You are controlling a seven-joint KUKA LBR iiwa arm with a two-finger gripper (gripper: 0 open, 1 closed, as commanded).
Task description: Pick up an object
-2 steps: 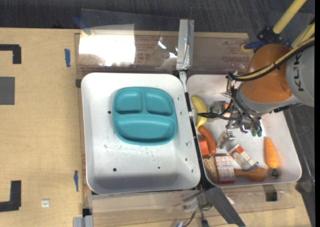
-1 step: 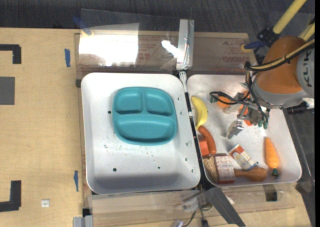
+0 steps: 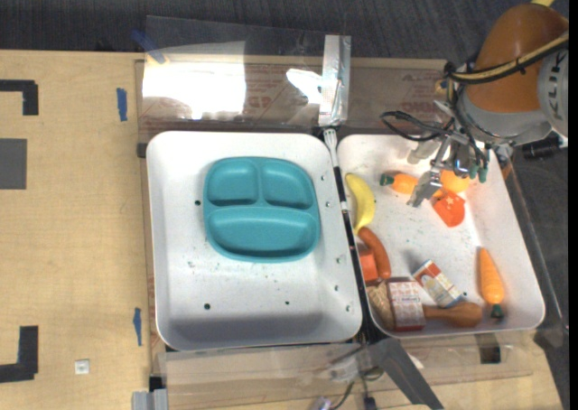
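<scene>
My gripper (image 3: 436, 178) hangs low over the back of the right bin (image 3: 524, 246), below the grey wrist with its orange band. Right beside it lie a small orange carrot piece (image 3: 396, 182), a yellow-orange toy (image 3: 454, 183) and a red-orange toy (image 3: 449, 209). Whether anything sits in the gripper is not visible. Further forward in the same bin are a yellow banana (image 3: 361, 200), a red sausage (image 3: 376, 251), a long carrot (image 3: 490, 277), a small carton (image 3: 436, 282), a printed box (image 3: 405, 302) and a brown bread-like piece (image 3: 457, 313).
The left bin (image 3: 172, 291) holds a teal divided plate (image 3: 262, 208). A clear plastic sheet (image 3: 239, 83) with a taped edge stands behind the bins. Cables dangle from the wrist above the right bin's back wall.
</scene>
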